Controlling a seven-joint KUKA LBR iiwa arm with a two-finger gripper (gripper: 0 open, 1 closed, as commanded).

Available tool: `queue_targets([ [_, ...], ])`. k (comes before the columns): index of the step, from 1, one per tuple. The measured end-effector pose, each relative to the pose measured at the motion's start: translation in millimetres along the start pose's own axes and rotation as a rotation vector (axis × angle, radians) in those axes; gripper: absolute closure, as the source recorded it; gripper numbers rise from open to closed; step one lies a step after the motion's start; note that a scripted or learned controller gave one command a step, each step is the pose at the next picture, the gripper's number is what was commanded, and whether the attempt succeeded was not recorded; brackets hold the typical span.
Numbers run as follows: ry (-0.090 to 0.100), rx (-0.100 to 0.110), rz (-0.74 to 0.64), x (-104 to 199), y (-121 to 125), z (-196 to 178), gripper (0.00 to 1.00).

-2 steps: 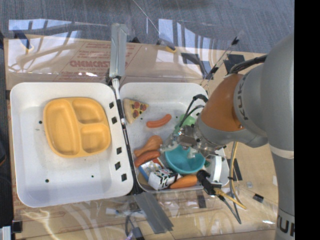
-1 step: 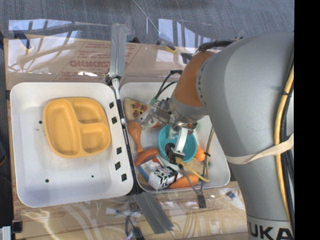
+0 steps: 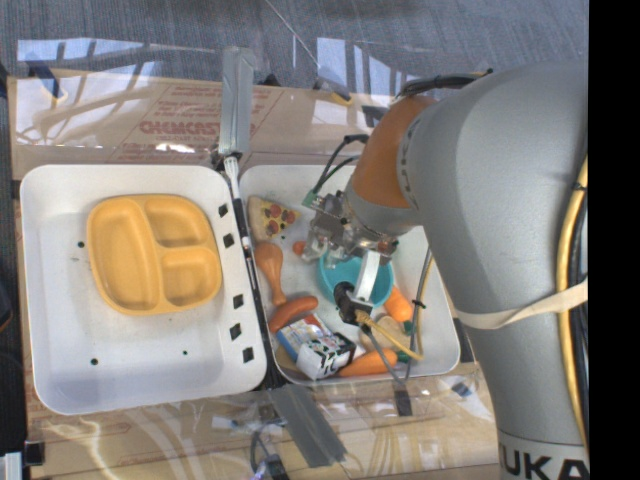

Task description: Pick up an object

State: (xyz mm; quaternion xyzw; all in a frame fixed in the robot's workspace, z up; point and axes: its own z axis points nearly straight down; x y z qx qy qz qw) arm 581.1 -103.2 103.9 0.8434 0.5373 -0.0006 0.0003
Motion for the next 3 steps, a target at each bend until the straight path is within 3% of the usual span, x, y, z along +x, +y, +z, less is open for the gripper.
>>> queue_targets([
  [1, 0.005, 0.0, -0.168, 113.4, -2.8, -89.7, 1.0],
  [2, 0.0, 0.003, 0.024, 126.8, 16.3, -95.3, 1.0],
  [3, 0.0, 0.003, -0.158, 131.9, 21.0, -106.7, 1.0],
])
